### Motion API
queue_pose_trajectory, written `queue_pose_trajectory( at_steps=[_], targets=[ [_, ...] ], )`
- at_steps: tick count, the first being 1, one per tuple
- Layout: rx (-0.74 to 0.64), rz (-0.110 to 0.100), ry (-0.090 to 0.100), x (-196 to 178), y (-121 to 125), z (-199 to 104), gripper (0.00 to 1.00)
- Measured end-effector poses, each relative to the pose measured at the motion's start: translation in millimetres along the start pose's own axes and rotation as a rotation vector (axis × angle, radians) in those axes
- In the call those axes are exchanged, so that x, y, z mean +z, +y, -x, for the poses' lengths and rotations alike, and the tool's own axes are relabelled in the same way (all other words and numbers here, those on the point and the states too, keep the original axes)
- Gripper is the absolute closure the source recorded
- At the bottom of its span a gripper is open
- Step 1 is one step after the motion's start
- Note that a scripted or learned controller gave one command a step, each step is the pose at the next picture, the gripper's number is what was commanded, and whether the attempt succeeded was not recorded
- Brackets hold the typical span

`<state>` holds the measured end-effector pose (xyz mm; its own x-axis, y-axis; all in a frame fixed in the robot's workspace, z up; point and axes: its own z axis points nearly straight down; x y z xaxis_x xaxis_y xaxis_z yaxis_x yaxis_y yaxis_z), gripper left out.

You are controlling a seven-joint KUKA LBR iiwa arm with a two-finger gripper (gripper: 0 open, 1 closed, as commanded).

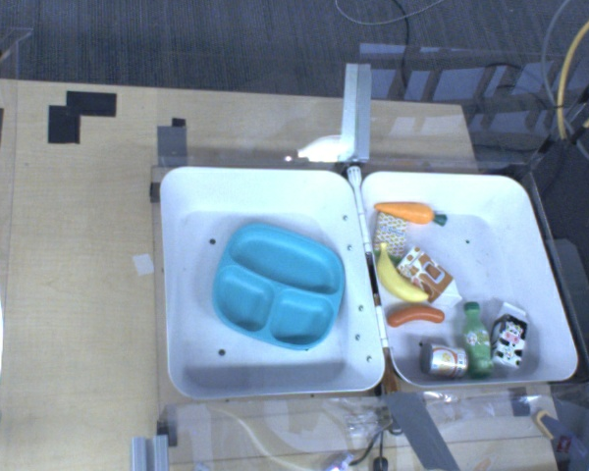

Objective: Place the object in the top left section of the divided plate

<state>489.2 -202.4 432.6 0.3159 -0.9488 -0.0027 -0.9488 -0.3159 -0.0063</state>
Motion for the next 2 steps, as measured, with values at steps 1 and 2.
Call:
queue_pose_trajectory(
  at_steps=[1,2],
  targets=[
    [-0.27,0.0,-0.001,0,-12,34,1.0],
    [-0.504,0.0,-0.004,1,-48,142,1.0]
  ],
)
